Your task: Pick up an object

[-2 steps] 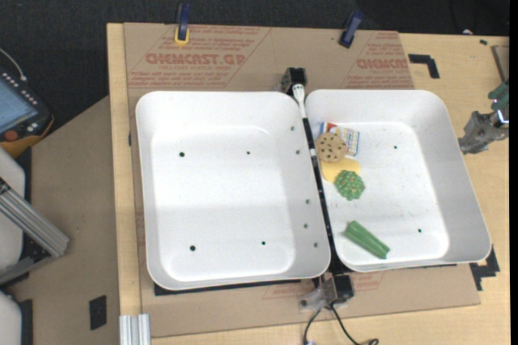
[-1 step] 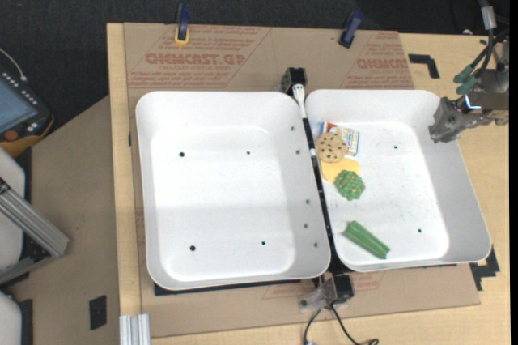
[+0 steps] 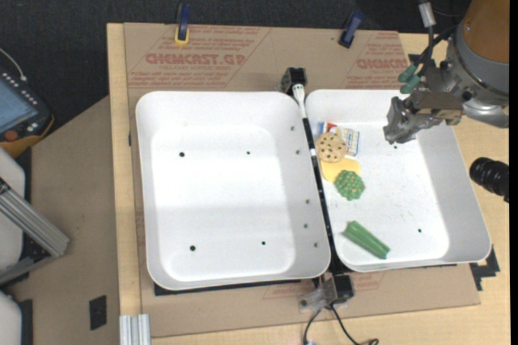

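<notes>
Claw (image 3: 400, 133), grip state unreadable, should travel toward 8 o'clock, descending squarely over the round tan cookie (image 3: 329, 146).

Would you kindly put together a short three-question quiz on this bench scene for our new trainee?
1. True or false: all the loose items lie in the right bin.
2. Which item lies nearest the front edge: A) cookie B) green pod C) green bumpy ball?
3. Fill in: the gripper hangs over the ____ bin.

Key: 1 true; 2 B; 3 right.
</notes>
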`<state>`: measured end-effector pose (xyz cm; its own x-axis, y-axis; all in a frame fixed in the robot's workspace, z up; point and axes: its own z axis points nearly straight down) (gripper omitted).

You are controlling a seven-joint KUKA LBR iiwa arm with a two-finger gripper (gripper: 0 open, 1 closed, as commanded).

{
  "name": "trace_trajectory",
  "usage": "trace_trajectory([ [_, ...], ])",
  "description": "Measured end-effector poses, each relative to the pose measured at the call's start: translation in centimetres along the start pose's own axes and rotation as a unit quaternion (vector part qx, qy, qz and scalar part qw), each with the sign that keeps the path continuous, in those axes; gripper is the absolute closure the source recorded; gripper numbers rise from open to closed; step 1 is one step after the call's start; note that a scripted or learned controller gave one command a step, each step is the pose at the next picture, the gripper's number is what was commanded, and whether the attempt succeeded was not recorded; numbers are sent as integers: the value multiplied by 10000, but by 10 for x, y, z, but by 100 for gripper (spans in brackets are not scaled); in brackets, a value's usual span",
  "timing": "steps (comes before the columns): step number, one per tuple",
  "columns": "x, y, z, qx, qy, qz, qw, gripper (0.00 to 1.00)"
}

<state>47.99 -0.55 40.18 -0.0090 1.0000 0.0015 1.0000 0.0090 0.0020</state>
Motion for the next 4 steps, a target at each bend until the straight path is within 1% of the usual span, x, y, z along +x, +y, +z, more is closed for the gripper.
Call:
trace_trajectory([
  [1, 37, 0, 24, 30, -2, 23, 10000, 100],
  [2, 34, 1, 11, -1, -8, 41, 10000, 100],
  [3, 97, 23, -33, -27, 3, 9, 10000, 100],
  [4, 128, 57, -37, -13, -5, 29, 10000, 100],
])
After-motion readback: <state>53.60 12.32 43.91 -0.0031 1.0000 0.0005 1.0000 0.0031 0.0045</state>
